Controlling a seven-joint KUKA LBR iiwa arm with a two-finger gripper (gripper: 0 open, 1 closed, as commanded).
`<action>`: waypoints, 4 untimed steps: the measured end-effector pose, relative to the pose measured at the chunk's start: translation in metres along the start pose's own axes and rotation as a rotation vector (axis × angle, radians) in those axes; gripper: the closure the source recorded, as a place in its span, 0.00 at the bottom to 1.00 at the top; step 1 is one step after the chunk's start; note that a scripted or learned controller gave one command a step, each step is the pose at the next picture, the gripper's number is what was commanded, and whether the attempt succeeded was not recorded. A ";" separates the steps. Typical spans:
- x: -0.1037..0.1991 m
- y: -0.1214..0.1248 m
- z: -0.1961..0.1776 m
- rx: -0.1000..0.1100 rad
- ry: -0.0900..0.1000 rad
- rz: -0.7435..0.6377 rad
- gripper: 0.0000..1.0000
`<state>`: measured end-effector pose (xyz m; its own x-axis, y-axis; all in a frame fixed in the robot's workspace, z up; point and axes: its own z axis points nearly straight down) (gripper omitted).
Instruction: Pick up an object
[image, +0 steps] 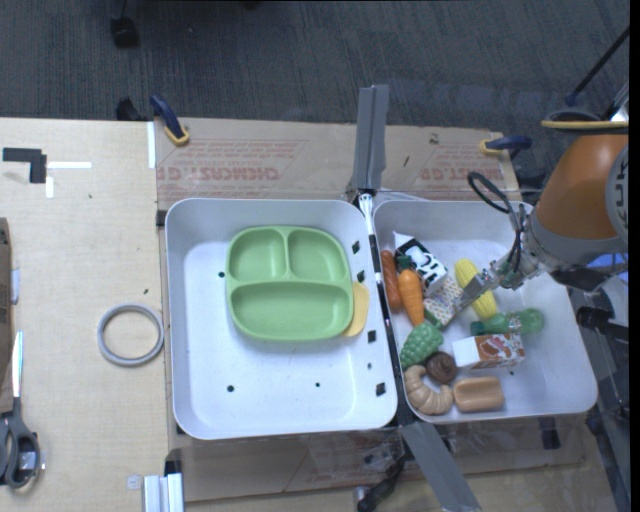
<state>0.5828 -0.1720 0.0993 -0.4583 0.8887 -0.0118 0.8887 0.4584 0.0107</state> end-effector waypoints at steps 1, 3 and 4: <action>-0.003 0.002 -0.012 -0.007 -0.007 0.004 1.00; 0.052 0.078 -0.092 0.013 0.009 0.209 0.00; 0.040 0.068 -0.145 0.009 0.009 -0.040 0.00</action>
<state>0.6226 -0.1044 0.2446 -0.4936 0.8697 -0.0032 0.8697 0.4936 0.0011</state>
